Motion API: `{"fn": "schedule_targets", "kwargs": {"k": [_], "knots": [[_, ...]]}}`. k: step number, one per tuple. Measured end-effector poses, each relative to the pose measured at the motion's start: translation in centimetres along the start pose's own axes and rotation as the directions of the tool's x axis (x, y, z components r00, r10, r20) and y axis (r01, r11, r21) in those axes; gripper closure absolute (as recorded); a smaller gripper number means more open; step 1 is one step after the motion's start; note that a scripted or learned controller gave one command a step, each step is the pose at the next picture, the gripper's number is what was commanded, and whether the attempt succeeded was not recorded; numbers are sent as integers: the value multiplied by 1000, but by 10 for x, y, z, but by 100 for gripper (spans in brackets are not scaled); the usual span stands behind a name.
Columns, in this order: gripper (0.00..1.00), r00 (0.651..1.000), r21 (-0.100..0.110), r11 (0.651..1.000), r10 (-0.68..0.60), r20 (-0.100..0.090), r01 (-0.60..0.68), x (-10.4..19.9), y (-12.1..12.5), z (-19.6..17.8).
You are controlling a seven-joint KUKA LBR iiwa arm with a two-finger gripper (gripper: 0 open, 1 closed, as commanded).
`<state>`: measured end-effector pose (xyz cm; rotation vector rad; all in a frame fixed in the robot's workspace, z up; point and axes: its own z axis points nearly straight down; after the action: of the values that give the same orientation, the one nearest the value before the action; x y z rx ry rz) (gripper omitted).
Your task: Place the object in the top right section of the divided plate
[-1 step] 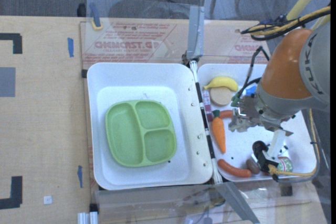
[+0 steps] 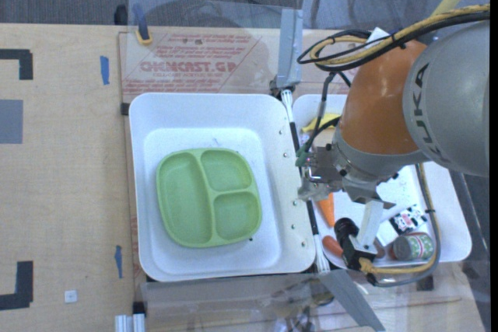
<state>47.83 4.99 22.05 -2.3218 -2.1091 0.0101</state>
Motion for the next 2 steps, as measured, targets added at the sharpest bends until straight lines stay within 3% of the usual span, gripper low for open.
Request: {"fn": "schedule_targets", "kwargs": {"k": [1, 2], "knots": [[100, 997, 3, 997, -77, 1, 77, 61, -6, 25], [100, 955, -16, 955, -297, 1, 297, 49, 1, 117]]}}
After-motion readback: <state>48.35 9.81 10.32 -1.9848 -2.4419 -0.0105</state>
